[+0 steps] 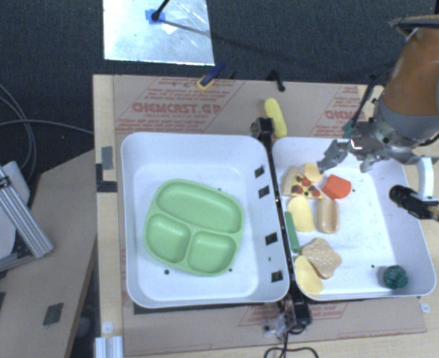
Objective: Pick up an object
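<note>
1. Nearest the lens: yellow rounded plastic piece (307, 273), tan toast-shaped toy (322, 255), well below the hand (337, 155).
2. Approach step, nothing pinched; hand spread, poised just above-right of orange-red plastic block (337, 186).
3. Next: lower squarely onto block.
4. Crowding: pizza-slice toy (302, 181) touching beside; green divided plate (194, 227) far left.

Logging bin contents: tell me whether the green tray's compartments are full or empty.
Empty. The green tray lies flat in the left bin, and all three compartments show only bare green plastic.
</note>
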Tool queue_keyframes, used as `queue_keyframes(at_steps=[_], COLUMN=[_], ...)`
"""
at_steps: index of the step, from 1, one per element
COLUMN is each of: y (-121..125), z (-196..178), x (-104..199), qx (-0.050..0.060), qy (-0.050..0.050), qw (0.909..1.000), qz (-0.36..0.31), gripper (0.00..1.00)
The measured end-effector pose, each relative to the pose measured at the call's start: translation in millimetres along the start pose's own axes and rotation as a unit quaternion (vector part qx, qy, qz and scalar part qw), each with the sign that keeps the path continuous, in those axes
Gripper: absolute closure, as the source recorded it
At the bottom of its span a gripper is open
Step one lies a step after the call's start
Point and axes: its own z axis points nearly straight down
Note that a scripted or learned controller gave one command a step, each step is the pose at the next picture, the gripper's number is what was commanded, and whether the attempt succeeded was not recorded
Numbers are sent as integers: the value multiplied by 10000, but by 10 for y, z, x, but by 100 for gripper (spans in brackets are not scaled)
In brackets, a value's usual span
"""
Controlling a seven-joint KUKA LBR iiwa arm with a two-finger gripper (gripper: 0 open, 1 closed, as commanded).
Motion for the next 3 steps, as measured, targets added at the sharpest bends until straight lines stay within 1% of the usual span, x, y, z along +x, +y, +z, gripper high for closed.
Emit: queue_keyframes(at_steps=[1,2,3], y=[-721,-1128,-1131], z=[618,419,472], x=[13,877,3057], qx=[48,9,-6], qy=[11,26,36], qw=[10000,10000,10000], qz=[18,-43,-85], gripper=[0,0,0])
